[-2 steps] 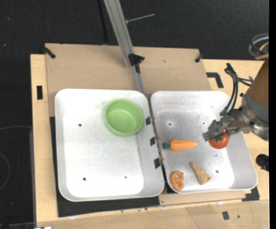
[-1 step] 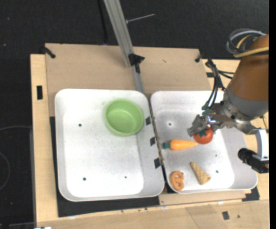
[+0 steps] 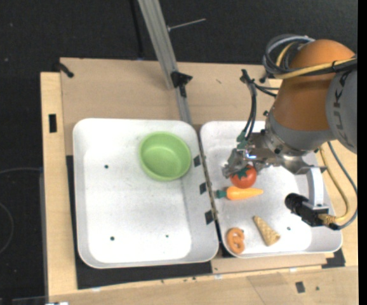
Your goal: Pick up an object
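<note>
The counter (image 3: 120, 94) carries two shallow white bins side by side. The left bin (image 3: 107, 221) holds a green bowl (image 3: 165, 156) near its upper right corner. The right bin (image 3: 279, 250) holds the small items from which the task's object may be drawn. The arm (image 3: 310, 100) — grey, with an orange band above the wrist — reaches in from the right and stands over the upper part of the right bin.

The pincer (image 3: 239, 165) sits low over the bin, directly at the top of a red tomato (image 3: 244, 178). The tomato appears to lie on the bin floor or just above it; the slant of the view does not settle which. Whether the pincer is spread or closed, and whether it has hold of the tomato, cannot be told from this view, as the wrist body covers that region.

Just below the tomato lies an orange carrot (image 3: 243, 194), touching it or nearly so. Nearer the front edge lie a tan cone (image 3: 266, 230) and an orange pretzel-shaped piece (image 3: 235, 239), apart from each other and well clear of the pincer.

Task status, as a judgement: the approach to a target is complete — the pincer is placed at the tomato. A confirmed grasp and a lift clear of the bin are not yet evident and remain to be done.
</note>
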Robot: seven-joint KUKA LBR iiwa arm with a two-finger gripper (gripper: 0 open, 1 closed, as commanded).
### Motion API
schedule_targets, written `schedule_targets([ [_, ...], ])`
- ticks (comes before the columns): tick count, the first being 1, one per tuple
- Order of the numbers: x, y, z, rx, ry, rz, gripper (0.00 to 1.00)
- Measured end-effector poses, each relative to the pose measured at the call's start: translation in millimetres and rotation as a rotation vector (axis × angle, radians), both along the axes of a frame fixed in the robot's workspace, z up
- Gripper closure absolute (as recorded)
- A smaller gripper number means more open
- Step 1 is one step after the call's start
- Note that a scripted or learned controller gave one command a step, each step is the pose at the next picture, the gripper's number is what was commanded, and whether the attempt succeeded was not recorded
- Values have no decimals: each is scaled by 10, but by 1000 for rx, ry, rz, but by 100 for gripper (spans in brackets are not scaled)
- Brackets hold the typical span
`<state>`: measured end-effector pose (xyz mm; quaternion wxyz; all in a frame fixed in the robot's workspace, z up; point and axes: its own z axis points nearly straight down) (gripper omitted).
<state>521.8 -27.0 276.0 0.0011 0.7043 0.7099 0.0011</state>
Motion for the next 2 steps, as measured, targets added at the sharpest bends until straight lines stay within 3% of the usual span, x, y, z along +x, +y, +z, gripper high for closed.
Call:
schedule_targets([
  [2,260,1070,-118,1,2,0,100],
])
